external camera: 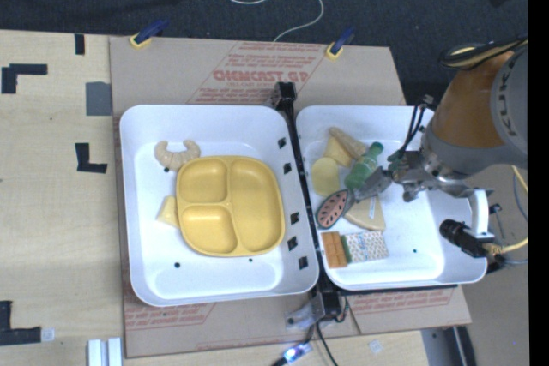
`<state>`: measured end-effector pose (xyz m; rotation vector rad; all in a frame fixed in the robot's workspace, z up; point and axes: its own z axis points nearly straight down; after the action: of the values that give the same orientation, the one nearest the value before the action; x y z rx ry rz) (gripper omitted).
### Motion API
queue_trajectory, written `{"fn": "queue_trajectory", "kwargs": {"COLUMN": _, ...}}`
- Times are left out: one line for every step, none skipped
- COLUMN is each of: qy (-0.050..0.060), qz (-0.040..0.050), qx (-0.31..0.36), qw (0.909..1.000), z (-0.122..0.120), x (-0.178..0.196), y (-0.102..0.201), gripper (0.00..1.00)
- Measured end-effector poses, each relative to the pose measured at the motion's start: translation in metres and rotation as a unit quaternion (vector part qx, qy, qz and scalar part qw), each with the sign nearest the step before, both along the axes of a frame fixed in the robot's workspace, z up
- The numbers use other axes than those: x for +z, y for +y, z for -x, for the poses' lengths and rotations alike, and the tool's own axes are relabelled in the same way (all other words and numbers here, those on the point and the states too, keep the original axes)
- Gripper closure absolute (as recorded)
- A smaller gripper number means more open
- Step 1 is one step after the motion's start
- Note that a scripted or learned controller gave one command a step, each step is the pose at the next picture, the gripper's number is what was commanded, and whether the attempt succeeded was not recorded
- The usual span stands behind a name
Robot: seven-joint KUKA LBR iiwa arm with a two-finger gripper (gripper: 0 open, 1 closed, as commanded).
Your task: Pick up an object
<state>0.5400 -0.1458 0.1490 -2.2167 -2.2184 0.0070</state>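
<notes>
My gripper hangs over the middle of the right bin, reaching in from the right. It is right against the lower end of a green bottle that lies tilted. Whether it touches the bottle I cannot tell. Around it lie a pale yellow round piece, a yellow wedge, a red-brown oval, a tan wedge, an orange packet and a patterned white packet.
The left bin holds a yellow divided plate, a beige curved piece above it and a tan wedge tucked at its left edge. The right bin's right half is bare white floor under the arm.
</notes>
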Motion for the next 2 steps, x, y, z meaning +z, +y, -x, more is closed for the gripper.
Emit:
{"fn": "queue_trajectory", "kwargs": {"qy": 0.000, "qz": -0.0003, "qx": 0.000, "qw": 1.0000, "z": 0.0029, "x": -0.0637, "y": -0.0024, "gripper": 0.00}}
{"fn": "queue_trajectory", "kwargs": {"qy": -0.003, "qz": 0.0005, "qx": 0.000, "qw": 1.0000, "z": 0.0027, "x": -0.0640, "y": -0.0023, "gripper": 0.00}}
